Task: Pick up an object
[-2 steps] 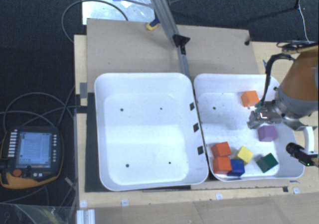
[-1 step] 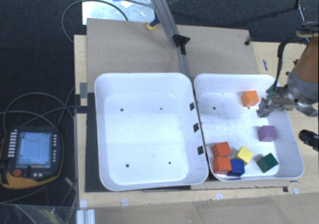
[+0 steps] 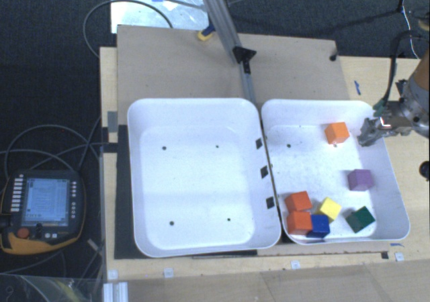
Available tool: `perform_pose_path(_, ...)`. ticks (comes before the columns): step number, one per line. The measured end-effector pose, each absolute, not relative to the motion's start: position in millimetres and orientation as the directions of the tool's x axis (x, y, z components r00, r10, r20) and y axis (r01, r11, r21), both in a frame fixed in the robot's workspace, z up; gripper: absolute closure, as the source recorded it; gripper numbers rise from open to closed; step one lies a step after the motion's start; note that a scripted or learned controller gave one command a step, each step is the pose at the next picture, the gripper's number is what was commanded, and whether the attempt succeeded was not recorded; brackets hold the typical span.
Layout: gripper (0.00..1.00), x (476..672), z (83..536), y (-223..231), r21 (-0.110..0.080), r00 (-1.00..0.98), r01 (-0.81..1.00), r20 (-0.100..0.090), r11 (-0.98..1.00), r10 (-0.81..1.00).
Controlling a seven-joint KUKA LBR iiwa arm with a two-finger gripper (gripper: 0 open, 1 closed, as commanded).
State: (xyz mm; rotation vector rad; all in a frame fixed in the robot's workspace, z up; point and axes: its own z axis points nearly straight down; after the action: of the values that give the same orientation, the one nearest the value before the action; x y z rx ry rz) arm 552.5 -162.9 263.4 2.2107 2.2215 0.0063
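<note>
1. Orange cube of painted wood or plastic (image 3: 336, 133) is the likeliest pick – it lies just beside the gripper (image 3: 370, 134), toward the inner wall that the two bins share, and about level with it along the far half of the right-hand white bin (image 3: 398, 190).
2. Whether the gripper is open or closed cannot be told at this size; nothing is seen held in it, and it hangs over the right bin's outer rim near the far outer corner.
3. Being a cube, the orange block has no long axis to align with, though its faces sit slightly turned against the bin's walls, so a small wrist turn would probably help.
4. Next nearest is a pale purple cube (image 3: 360, 179), apart from the gripper toward the near rim and close to the outer wall.
5. Farther off, along the near rim: a dark green cube (image 3: 361, 219) toward the near outer corner, a yellow cube (image 3: 330, 209), a blue block (image 3: 320, 224) touching it, and two orange-red blocks (image 3: 299, 211) packed into the corner by the shared wall.
6. Left-hand white bin (image 3: 138, 160) holds none of these pieces.
7. Beyond the bench's left edge lies a handheld control pendant (image 3: 41, 211) – its screen text is too small to read, and no brand or label is legible anywhere.
</note>
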Motion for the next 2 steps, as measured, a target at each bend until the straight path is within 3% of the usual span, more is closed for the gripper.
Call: perform_pose_path(2, 1.00, 589.3, 244.1, -44.9, 0.003, -0.012, 1.000, 0.001, 0.012, 1.000)
